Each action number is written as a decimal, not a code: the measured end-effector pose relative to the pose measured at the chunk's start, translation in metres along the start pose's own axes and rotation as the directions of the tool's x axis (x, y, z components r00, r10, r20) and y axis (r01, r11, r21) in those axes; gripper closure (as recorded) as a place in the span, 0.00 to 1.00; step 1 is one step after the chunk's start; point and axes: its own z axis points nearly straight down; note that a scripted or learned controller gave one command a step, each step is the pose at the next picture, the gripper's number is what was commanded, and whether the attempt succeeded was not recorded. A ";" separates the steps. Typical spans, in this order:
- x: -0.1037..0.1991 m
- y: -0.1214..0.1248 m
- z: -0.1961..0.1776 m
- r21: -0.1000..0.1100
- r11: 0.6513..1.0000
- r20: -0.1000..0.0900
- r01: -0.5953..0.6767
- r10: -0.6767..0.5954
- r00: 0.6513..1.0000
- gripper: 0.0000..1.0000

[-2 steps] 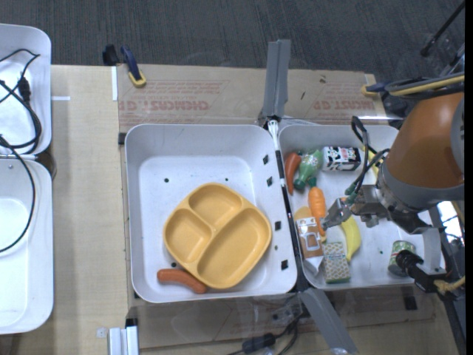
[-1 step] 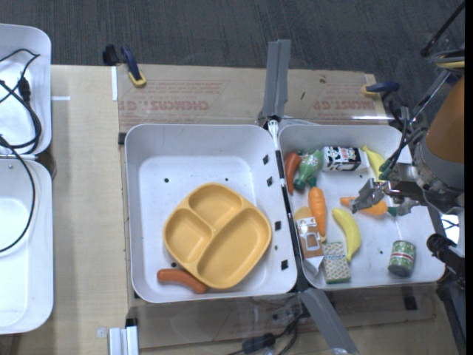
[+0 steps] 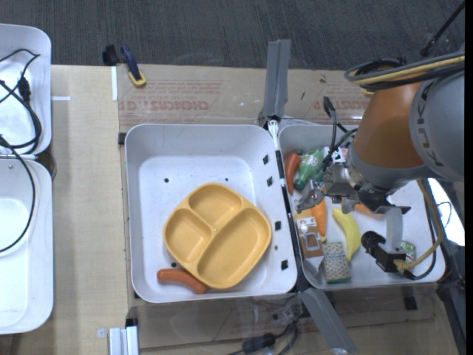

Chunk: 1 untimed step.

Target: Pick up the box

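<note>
Camera view shows you the gripper point(image 3: 319, 192) low in the right bin point(image 3: 432, 272); whether it grips anything, you cannot tell. Just below it lies the box point(image 3: 309, 233), seemingly untouched, beside the banana point(image 3: 347, 231).

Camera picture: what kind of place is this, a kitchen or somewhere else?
Probably a robot lab, not a kitchen. A big robot arm reaches over two white bins on a bench, and the yellow divided plate, banana and sausage look like toys.
</note>
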 end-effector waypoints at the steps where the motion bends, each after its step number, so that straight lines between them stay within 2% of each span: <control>1: -0.063 -0.030 -0.001 -0.002 0.998 -0.001 -0.070 0.070 0.998 0.00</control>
